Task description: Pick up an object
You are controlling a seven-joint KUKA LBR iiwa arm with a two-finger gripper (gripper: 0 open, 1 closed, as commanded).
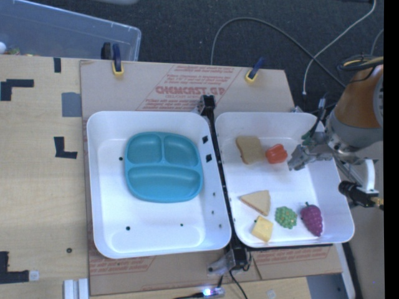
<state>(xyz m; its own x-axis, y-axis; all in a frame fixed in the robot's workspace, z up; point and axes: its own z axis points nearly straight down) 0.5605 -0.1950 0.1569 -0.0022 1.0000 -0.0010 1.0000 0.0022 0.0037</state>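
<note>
The small red-orange rounded toy piece [276, 154], resembling a tomato or pepper, is judged the most likely pick target, because it lies closest to the gripper. It rests on the floor of the right-hand shallow white bin [324, 185], in the upper part, just beside the tan toast-shaped toy slice [249, 149] on its left.

The two-finger gripper [298, 158] sits low over the same bin, just to the right of the red-orange piece. Nothing is visible between its fingers. Whether the jaws stand wide or narrow cannot be told: the fingertips form a dark, blurred cluster.

Other candidates in the right-hand bin:
- pale yellow wedge-shaped toy slice [257, 200], near the centre;
- yellow cheese-like block [263, 229], near the front wall;
- green bumpy round toy [286, 217], beside the block;
- purple toy grape bunch [312, 220], at the front right.

All lie flat on the bin floor, apart from the gripper.

The left-hand shallow white bin [103, 185] holds a teal plastic divided plate [163, 167] with three compartments.

Task status, as a judgement: the approach appears complete or nearly so; the grasp and the lift remain. No object is off the bin floor, so the pick is not yet achieved.
</note>
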